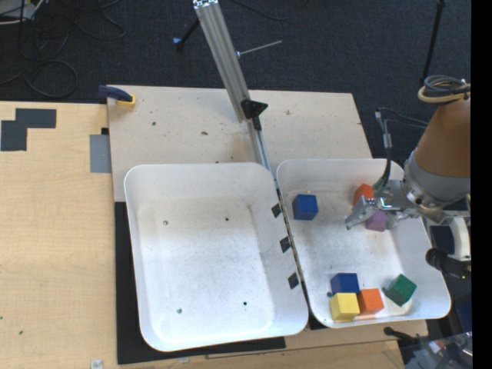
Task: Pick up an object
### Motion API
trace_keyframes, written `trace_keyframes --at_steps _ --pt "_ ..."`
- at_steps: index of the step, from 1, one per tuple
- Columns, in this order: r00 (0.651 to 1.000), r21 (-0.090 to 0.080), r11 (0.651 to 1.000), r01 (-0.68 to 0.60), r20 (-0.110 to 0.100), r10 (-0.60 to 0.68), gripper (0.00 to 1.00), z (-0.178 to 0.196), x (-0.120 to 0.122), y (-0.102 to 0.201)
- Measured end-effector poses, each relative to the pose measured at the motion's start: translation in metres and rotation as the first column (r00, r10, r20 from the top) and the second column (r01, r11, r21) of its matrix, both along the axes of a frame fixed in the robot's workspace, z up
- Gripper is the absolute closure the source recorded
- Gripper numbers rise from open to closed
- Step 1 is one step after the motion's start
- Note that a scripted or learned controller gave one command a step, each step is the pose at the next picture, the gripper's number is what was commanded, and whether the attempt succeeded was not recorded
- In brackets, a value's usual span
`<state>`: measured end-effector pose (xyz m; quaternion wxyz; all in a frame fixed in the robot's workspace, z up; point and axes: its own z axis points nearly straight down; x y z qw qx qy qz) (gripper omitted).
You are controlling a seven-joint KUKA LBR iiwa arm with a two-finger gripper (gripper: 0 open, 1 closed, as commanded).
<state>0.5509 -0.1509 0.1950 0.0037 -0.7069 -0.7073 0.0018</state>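
Observation:
In the right bin (pixel 323 283) lie several blocks. A blue cube (pixel 305 206) sits near its left wall. An orange-red block (pixel 362 194) and a purple block (pixel 377 221) lie close together by the gripper (pixel 367 210), which reaches in low from the right over these two. At the front stand a dark blue cube (pixel 345 284), a yellow cube (pixel 344 306), an orange cube (pixel 370 301) and a green block (pixel 400 290). Whether anything sits between the fingers is hidden by the gripper body.
The left bin (pixel 154 206) adjoins the right one, with black clips (pixel 284 244) along the shared wall. A slanted aluminium rail (pixel 227 60) rises behind the bins. The arm's grey and orange wrist (pixel 446 152) overhangs the right bin's right edge.

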Motion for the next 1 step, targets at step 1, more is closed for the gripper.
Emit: trace_keyframes --at_steps 1 --pt "1.0 -0.001 1.0 0.002 0.004 -0.002 0.0 0.002 0.0007 -0.001"
